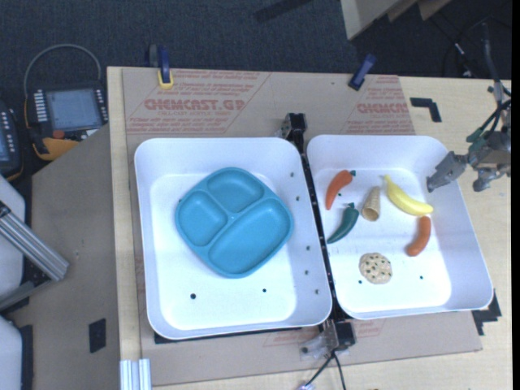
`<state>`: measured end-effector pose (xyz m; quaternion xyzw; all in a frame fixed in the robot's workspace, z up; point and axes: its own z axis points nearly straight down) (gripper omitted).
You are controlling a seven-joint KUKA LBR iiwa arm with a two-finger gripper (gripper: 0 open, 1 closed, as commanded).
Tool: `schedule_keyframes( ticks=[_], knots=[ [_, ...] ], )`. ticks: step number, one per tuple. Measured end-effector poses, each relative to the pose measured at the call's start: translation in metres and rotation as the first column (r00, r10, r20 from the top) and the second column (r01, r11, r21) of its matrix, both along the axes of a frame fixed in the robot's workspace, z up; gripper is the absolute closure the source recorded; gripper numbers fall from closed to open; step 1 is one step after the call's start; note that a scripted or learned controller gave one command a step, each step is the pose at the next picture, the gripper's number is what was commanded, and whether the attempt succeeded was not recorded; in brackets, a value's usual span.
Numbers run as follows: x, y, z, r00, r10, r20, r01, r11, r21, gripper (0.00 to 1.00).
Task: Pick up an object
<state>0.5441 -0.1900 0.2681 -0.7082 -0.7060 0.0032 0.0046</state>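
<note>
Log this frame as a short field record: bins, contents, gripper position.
left bin: holds a blue divided plate
right bin: carrot, green pepper, cone, banana, sausage, cookie
item contact: banana, sausage and cookie lie apart; cone tip sits close to banana
gripper: over the right bin's far right rim, above and right of the banana
grasp: nothing seen between the fingers
task status: no object picked up yet
</note>
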Motion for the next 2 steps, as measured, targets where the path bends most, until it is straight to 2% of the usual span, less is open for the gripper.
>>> schedule_keyframes(
  ticks=[1,2],
  knots=[
    [0.002,0.001,0.006,1.000,0.003,0.012,-0.003,1.000,-0.003,0.00],
    [0.000,0.010,-0.050,1.000,0.003,0.007,-0.003,1.000,0.000,0.00]
  ],
)
